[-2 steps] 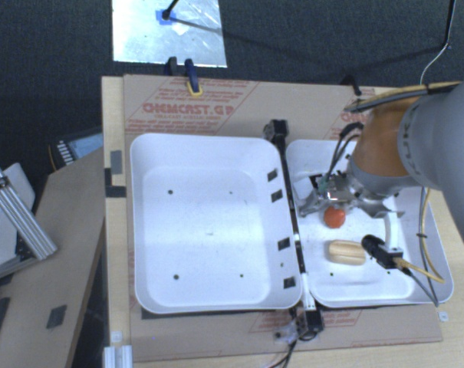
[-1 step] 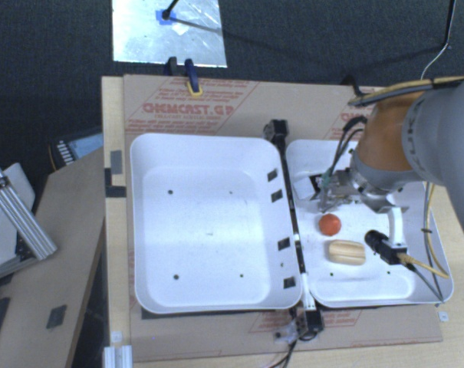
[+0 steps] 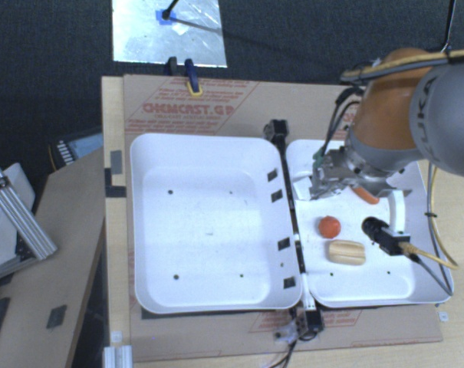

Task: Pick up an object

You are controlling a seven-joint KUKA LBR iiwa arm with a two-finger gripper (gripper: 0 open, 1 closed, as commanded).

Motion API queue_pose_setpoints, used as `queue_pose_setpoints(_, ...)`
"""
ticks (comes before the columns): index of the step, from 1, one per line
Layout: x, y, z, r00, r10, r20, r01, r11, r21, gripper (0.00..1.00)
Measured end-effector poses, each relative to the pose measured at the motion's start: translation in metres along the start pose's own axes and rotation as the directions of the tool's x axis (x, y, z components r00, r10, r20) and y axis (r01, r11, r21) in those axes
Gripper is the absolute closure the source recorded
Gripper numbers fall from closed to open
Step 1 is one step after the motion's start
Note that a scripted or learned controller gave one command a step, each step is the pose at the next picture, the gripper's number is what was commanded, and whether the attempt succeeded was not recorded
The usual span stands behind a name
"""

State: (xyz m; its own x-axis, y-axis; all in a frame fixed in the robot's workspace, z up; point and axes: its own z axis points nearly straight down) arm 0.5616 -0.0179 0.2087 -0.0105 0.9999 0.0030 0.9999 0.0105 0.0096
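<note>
**Q:** Candidates, near to far?

**A:** All in the right bin (image 3: 362,288).
- Nearest: tan block (image 3: 346,252), flat on the floor, long axis 3-to-9 o'clock.
- Just beyond, at the block's 11 o'clock: red ball (image 3: 329,226), just beside it. Contact or gap not clear.
- Farther back: orange piece (image 3: 365,196), long axis roughly 10-to-4 o'clock, partly masked by the wrist.
- Farthest: gripper (image 3: 321,182), low over the bin's far-left part.

**Q:** Pincer state?

**A:** Cannot tell, open or closed — too small and cluttered. No object seen in its grasp.

**Q:** Bearings from the gripper?

**A:**
- Red ball: 6 o'clock, near, open floor toward 9 o'clock.
- Tan block: between 5 and 6 o'clock, farther off.
- Orange piece: about 4 o'clock, near, tucked beneath the arm.

**Q:** Which arm?

**A:** One arm only, reaching in from 3 o'clock.

**Q:** Likely target?

**A:** By judgement, the red ball — closest unobstructed item, with no axis to align. Shift toward 6 o'clock, then descend. For the tan block instead, close across the short side, along 12-to-6.

**Q:** Risk?

**A:** Probably a rolling ball under off-centre contact.
</note>
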Motion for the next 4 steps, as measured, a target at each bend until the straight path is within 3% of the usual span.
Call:
queue_pose_setpoints(1, 0.041, 0.006, -0.097, 1.0, 0.001, 0.001, -0.001, 1.0, -0.003, 1.0)
queue_pose_setpoints(2, 0.127, -0.003, -0.11, 1.0, -0.003, -0.001, 0.003, 1.0, 0.007, 1.0)
queue_pose_setpoints(3, 0.057, -0.039, -0.058, 1.0, 0.016, 0.005, -0.016, 1.0, 0.014, 1.0)
queue_pose_setpoints(4, 0.089, -0.021, -0.152, 1.0, 0.003, 0.0, -0.003, 1.0, -0.003, 1.0)
